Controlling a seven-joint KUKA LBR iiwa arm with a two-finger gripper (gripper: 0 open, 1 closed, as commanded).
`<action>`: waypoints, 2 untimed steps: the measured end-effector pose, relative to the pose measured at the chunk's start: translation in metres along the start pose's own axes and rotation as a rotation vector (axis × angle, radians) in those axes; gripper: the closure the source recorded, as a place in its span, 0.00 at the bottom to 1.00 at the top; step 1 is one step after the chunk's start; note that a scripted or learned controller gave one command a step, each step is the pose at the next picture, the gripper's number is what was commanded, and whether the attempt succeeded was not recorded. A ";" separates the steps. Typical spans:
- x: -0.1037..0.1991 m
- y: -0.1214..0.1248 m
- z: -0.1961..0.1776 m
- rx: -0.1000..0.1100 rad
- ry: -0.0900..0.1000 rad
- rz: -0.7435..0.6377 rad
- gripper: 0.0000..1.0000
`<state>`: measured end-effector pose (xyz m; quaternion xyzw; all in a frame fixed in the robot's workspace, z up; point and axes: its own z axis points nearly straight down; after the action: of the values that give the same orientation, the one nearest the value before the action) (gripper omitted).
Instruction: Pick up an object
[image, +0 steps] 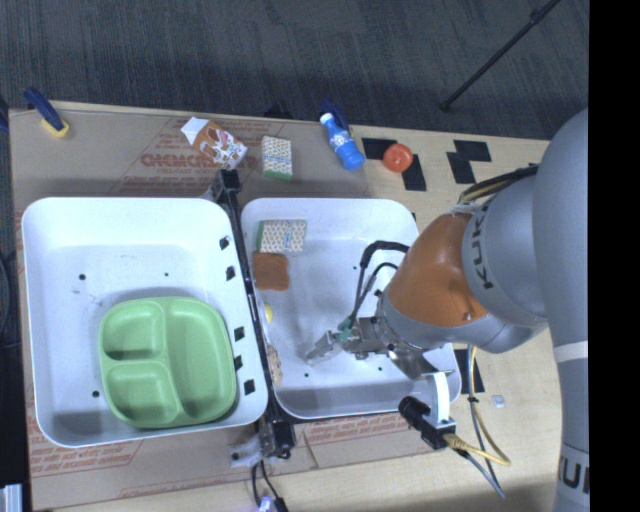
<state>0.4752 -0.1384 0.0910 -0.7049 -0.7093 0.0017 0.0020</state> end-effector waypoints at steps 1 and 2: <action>-0.003 0.130 -0.002 -0.005 0.000 0.001 0.00; -0.003 0.130 -0.012 -0.004 0.000 -0.001 1.00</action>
<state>0.6050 -0.1407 0.1021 -0.7045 -0.7097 0.0000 0.0006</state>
